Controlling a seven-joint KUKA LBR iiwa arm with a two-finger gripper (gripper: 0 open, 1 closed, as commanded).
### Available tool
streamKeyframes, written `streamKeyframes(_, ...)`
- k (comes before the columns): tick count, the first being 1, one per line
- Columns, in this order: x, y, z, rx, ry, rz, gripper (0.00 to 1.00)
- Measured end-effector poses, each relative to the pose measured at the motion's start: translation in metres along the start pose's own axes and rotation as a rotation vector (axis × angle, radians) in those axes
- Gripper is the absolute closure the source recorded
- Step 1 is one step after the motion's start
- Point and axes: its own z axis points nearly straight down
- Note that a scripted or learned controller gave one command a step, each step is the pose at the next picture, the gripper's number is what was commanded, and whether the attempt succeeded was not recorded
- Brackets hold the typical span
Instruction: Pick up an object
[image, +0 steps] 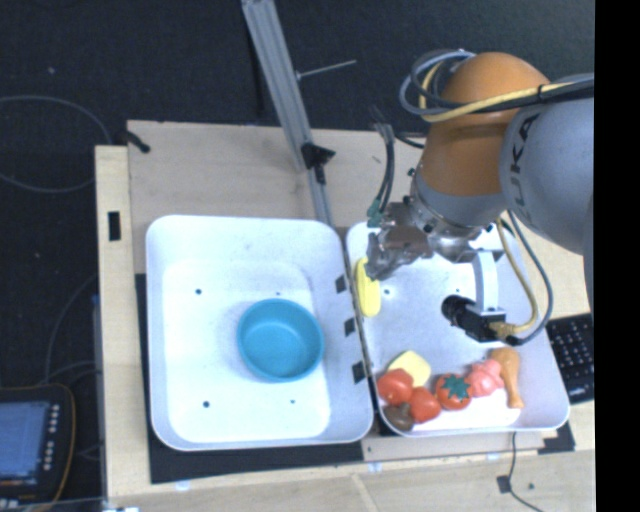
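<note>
Left bin (180, 250): smooth white plastic, rounded corners, holding a round blue bowl (281, 340) near its middle. Right bin (545, 395): a yellow banana-shaped piece (368, 297) lay against its left wall. The gripper (380, 262) hung just above that piece; could not tell how it was set, arm blocking. Glossy toy food (440, 388) clustered along the near wall: yellow wedge, red tomatoes, pink and orange pieces, shapes partly overlapping.

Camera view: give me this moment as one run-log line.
tool: over yellow banana, right bin left edge | left bin: blue bowl | pick: not yet
</note>
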Motion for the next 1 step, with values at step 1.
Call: streamKeyframes(1, 0.0411, -0.0021, 0.0089, 0.001, -0.002, 0.001, 1.0)
